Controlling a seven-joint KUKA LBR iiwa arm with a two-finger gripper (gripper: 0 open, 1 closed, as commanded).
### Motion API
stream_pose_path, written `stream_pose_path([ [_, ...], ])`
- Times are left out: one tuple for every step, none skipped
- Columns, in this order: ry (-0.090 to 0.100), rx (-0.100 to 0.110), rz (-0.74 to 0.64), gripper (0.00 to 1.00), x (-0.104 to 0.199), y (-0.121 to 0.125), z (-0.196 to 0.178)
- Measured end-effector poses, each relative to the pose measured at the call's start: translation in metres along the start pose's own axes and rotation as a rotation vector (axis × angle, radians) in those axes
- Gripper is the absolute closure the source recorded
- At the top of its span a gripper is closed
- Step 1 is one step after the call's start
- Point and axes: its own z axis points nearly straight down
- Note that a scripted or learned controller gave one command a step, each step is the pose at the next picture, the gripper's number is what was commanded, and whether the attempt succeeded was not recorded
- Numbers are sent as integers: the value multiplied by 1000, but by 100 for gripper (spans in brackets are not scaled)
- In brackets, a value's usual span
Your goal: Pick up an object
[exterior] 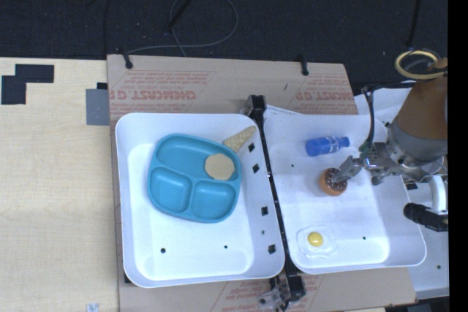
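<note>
In the right bin [365,248] lie a blue bottle [326,145] on its side, a small round orange-brown object [332,185] and a fried-egg toy [316,239]. My gripper [341,173] reaches in from the right and sits low over the orange-brown object, touching or just above its upper right side. The tip is small and dark against the object. The grey arm [420,120] with its orange band rises at the right edge.
The left bin [139,245] holds a blue divided plate [183,190] with a tan round disc [219,167] on its upper right compartment. A tan wedge [240,137] lies by that bin's far right corner. Black clips run along the divider between the bins.
</note>
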Motion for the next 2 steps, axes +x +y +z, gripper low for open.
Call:
stream_pose_path([
  [-4, -10, 3, 0, -2, 2, 46],
  [5, -12, 3, 100, 1, 4, 33],
])
